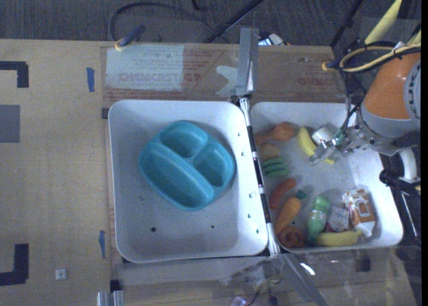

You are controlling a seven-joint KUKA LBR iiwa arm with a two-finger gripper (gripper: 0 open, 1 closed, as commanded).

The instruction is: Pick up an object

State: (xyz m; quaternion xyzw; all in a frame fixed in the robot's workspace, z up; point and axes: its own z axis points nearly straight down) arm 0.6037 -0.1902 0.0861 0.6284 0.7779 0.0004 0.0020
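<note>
Overhead, the gripper (323, 143) hangs low in the right bin (391, 221), toward its 12 o'clock edge, just at 3 o'clock of a yellow toy banana (305, 141). Nothing visibly sits between the parts; whether they are released or clenched, I cannot tell. Candidate objects crowd the bin's 6 to 9 o'clock side: toy carrot (288, 212), green bottle (317, 214), second banana (338, 238). Left bin (127, 231) carries a teal divided plate (188, 164), likely a drop spot.
</note>
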